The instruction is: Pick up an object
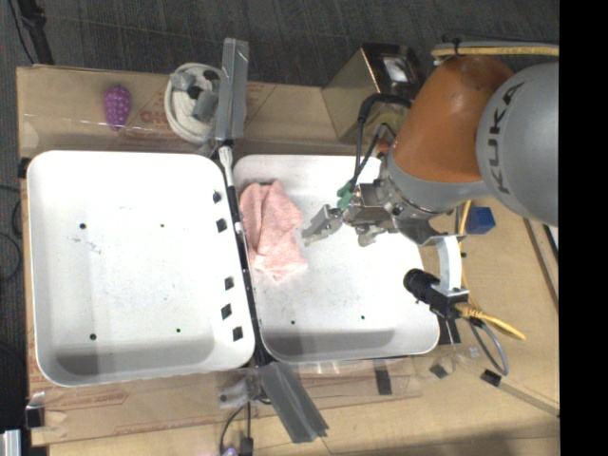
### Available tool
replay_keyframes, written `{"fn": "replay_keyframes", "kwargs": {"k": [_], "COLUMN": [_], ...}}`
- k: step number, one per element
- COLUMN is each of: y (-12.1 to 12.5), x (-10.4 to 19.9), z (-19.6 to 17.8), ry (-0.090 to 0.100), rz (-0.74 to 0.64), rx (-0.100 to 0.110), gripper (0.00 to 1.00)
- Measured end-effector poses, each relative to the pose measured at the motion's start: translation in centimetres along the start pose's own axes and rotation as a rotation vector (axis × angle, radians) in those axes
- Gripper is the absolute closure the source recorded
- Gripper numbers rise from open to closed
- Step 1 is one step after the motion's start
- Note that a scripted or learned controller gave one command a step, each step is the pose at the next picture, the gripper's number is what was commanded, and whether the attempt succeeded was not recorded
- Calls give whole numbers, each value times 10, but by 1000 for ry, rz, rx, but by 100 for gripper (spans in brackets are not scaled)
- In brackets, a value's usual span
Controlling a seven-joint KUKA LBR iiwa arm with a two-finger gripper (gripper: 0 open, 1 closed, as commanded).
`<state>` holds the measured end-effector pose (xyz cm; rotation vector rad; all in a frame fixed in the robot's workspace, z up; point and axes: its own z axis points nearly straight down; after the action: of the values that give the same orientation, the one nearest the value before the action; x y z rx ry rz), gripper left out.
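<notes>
The gripper (321,224) hangs mid-frame just right of the cloth (271,228); open or closed, I can't tell. Descending there, it may miss, catching only the bin (328,304).

The cloth (272,228) is pink, both bins (123,255) white, the arm (446,131) grey and orange.

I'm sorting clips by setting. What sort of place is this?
Probably a robotics lab grasp-testing station: a grey-and-orange KUKA arm reaches over the right bin, a shallow white tray holding a pink cloth, with a matching left bin beside it on a bench.
</notes>
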<state>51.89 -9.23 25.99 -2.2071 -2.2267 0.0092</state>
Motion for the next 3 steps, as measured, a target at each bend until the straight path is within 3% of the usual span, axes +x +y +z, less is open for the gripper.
{"fn": "replay_keyframes", "kwargs": {"k": [1,2,3], "y": [0,66,104], "x": [0,-14,-35], "z": [0,64,166], "ry": [0,-1,0], "rz": [0,-30,-9], "rx": [0,-1,-9], "gripper": [0,0,0]}}
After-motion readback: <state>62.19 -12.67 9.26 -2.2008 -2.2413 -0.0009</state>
